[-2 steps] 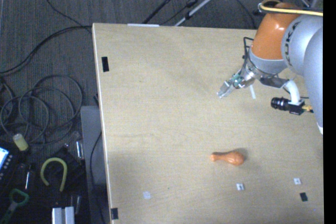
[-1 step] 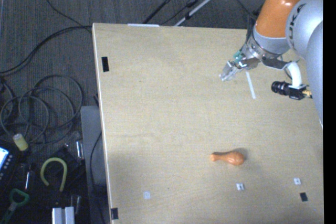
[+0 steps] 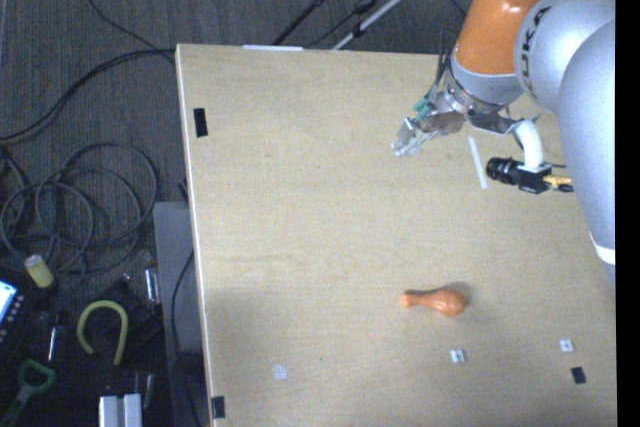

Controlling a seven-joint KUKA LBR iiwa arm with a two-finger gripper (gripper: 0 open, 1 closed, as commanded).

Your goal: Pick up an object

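Here, the gripper [image 3: 408,141] hovers over the tan bench [image 3: 300,215] toward 2 o'clock, nothing between its fingers; their spread I cannot tell. 1 orange pear-shaped object [image 3: 436,301] lies well apart, toward 5 o'clock.

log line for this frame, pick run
stage: approach | gripper: above bench, nothing seen between fingers | target: orange object lying on bench, apart from gripper | grasp: not yet

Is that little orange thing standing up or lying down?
Lying down. The orange object rests lengthwise on the tan board, narrow end pointing left.
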